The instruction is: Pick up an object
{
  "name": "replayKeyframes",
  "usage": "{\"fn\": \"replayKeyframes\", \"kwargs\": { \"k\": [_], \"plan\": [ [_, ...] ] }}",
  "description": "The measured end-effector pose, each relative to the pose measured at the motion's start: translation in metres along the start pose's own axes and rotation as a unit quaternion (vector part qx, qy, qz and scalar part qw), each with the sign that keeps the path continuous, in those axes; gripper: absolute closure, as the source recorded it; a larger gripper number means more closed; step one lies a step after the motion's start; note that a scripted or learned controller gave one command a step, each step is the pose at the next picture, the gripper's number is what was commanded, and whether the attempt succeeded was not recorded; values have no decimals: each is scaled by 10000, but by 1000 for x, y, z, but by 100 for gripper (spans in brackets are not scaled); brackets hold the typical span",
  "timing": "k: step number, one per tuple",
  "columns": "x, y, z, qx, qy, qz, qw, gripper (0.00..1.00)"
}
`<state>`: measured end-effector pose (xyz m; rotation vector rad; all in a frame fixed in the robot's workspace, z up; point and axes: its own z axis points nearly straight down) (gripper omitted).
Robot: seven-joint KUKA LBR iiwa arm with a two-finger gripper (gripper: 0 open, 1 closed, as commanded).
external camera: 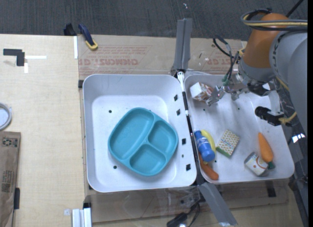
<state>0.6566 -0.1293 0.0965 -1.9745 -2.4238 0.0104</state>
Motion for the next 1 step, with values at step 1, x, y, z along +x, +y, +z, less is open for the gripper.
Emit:
{"fn": "replayKeyframes", "kwargs": {
  "k": [1],
  "plan": [
    [16,-2,4,78,-55,435,9990,0]
  ]
}}
